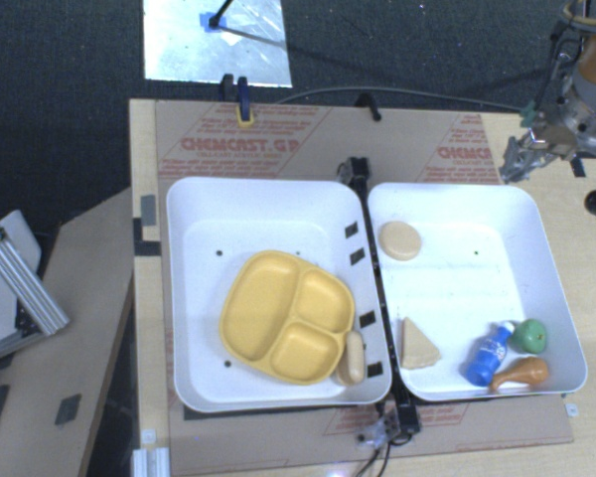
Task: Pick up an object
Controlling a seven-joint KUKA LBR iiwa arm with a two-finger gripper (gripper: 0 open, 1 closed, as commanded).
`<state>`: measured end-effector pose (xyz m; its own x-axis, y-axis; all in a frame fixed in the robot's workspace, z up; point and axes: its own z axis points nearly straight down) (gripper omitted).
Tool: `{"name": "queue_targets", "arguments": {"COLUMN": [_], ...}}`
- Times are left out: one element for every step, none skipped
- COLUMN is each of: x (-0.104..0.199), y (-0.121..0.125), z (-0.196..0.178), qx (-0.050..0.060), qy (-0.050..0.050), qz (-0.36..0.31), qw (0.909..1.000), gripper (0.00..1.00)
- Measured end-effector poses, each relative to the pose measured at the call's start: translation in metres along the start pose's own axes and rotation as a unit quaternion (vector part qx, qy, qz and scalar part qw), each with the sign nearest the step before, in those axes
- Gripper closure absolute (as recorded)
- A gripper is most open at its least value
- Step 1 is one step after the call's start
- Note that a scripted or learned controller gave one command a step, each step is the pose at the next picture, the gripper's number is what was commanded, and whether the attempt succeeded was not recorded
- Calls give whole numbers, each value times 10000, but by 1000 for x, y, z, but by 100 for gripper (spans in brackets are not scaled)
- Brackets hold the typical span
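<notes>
My gripper [517, 159] hangs at the upper right, just above the far right corner of the right bin [546, 237], with nothing visible between its fingers. In that bin lie a round tan cookie [399, 239] at the far left, a tan wedge [418, 345] at the near left, and a blue bottle [488, 355], a green apple [530, 336] and a brown drumstick [520, 374] in the near right corner. The left bin [194, 237] holds a yellow divided tray [287, 315] with a small bread roll [353, 357] beside it.
A black divider with clips [370, 266] runs between the bins. A silver sheet [217, 26] lies on the dark floor behind the bench. A metal frame [15, 276] stands at the left edge. Cables [417, 92] run across the bench's back.
</notes>
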<state>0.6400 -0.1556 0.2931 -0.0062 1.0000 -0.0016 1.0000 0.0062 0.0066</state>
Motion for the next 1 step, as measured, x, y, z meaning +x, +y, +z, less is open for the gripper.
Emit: {"name": "queue_targets", "arguments": {"x": [49], "y": [14], "z": [16], "qx": [21], "qy": [8], "qz": [-8], "qw": [10000], "gripper": [100]}}
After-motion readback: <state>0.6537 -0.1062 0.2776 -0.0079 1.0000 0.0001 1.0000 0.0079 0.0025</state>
